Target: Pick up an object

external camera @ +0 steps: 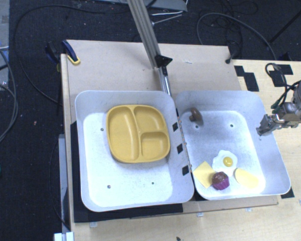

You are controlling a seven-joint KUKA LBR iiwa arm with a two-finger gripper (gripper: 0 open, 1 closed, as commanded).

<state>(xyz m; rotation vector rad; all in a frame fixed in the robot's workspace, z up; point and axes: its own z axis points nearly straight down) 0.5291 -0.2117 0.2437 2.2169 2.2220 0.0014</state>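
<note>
In the right bin lie a fried egg, a yellow cheese slice, a purple onion-like piece, a pale yellow piece and a small brown mushroom. The left bin holds a yellow divided plate. My gripper hovers at the right bin's right rim, well away from the food items, with nothing seen between its fingers.
A metal pole slants from the top down to the seam between the bins. Black clips line that seam. A blue and yellow tool lies at the bench's back left corner. Cables run over the dark floor.
</note>
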